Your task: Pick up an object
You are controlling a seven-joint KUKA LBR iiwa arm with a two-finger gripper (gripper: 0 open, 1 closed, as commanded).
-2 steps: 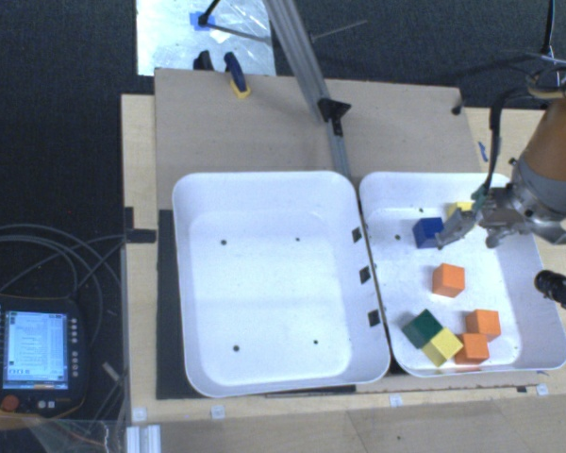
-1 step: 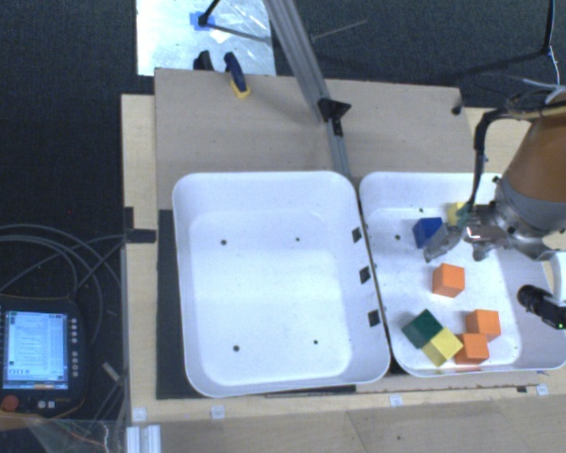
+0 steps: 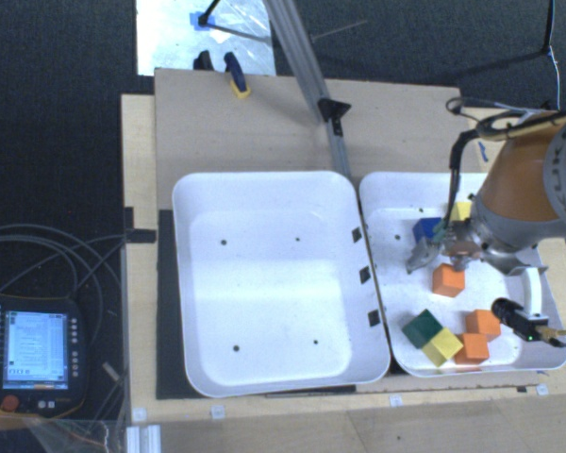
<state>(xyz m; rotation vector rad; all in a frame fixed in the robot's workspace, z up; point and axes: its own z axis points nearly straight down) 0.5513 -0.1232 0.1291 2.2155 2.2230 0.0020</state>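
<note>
The right white plastic bin (image 3: pixel 387 192) holds coloured blocks crowded near its right wall. The grey two-finger gripper (image 3: pixel 432 253) hangs beside an orange cube (image 3: pixel 448 280); finger spread unclear.

My own wrist covered most of a yellow block (image 3: pixel 464 210) and part of a blue block (image 3: pixel 426 228) in the right bin (image 3: pixel 396 196). My fingers (image 3: pixel 421 256) were too blurred to tell their spacing. My arm (image 3: pixel 533 173) ran off the right edge. The bin's right rim was hidden beneath me.
</note>
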